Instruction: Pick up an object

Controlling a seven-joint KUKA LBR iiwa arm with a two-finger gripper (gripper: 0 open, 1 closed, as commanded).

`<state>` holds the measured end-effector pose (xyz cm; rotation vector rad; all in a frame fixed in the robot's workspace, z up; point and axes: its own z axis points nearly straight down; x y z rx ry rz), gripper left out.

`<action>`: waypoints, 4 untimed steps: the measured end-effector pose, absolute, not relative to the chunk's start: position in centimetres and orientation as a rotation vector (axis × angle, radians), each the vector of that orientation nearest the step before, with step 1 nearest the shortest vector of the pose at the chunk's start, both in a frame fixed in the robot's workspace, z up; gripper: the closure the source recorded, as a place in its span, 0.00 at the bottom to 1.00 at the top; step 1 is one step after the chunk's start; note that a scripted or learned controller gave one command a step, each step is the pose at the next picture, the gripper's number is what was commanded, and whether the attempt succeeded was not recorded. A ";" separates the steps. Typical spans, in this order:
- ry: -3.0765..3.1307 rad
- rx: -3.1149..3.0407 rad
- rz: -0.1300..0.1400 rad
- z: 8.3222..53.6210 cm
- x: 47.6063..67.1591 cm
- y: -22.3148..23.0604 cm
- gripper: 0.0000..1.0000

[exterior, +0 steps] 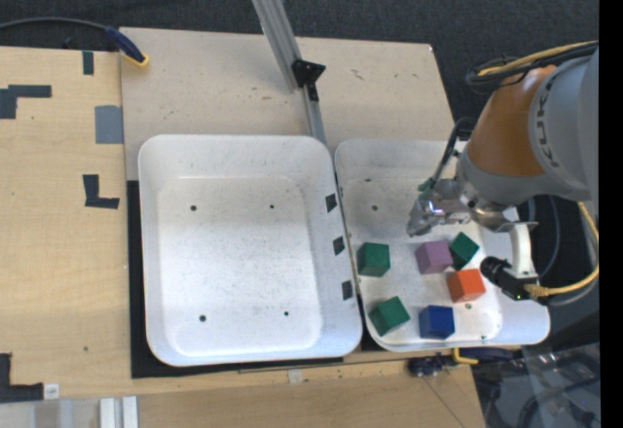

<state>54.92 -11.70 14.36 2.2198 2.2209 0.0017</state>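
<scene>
I see the arm (531, 134) reaching in over the right bin (389, 168), with the hand (426, 219) low above the bin floor, just beside the purple block (433, 256). From this angle I cannot tell whether the hand is released or clenched, and nothing visible sits in it. All the blocks lie in the right bin: a green block (373, 259) near the middle, another green block (390, 314) toward the front, a blue block (437, 321), an orange block (466, 284), and a dark green block (463, 247) touching the purple one. The left bin (234, 251) sits beside it on the worktop (58, 222).
</scene>
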 end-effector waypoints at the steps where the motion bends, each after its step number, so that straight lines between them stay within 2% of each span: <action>1: 2.219 2.216 0.005 20.6 55.3 -12.0 1.00; 2: 2.220 2.216 0.004 26.0 55.4 -12.0 1.00; 4: 2.231 2.216 -0.002 23.6 57.0 -0.2 1.00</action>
